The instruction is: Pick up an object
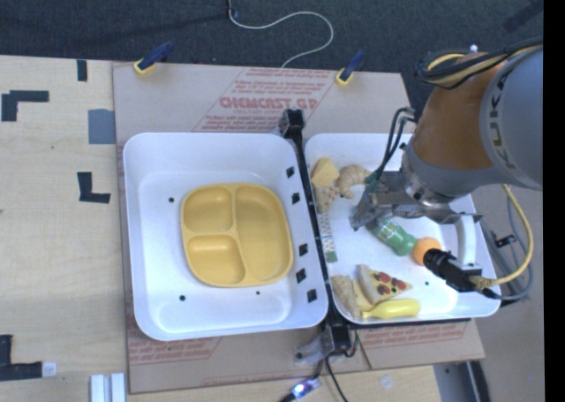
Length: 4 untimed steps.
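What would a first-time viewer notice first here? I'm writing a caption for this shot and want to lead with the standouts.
The yellow divided plate stands out, lying alone in the middle of the left bin. Next comes the bulky grey arm with its orange band, reaching in from the right over the right bin. Below it sits a cluster of toy food: a green bottle, a pizza slice and a yellow banana.

- Left bin (pixel 141 215): I see a divided plate (pixel 237 234) lying at its centre.
- Right bin (pixel 344 146): toy food is scattered inside, a bottle (pixel 395 237) mid-bin, a banana (pixel 391 309) and pizza slice (pixel 385 284) along the frame's lower edge.
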Motion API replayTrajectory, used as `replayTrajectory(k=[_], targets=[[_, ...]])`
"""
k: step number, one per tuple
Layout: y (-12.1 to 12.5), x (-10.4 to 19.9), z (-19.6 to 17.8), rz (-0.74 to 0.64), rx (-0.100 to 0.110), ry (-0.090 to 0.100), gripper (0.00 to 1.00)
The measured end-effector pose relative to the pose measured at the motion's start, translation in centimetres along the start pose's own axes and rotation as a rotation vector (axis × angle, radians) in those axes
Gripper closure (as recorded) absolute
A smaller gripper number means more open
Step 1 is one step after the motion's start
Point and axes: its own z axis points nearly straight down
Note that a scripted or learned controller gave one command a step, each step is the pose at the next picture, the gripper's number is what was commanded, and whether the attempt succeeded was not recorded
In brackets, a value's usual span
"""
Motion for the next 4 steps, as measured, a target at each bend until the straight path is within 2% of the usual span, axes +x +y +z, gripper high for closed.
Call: replayTrajectory(k=[2, 3, 4], targets=[[2.7, 11.4, 0.8, -0.002, 0.0, 0.001, 1.0], [5.0, 15.2, -1.0, 0.001, -0.003, 0.0, 1.0], [4.0, 15.3, -1.8, 0.005, 0.001, -0.001, 1.0]])
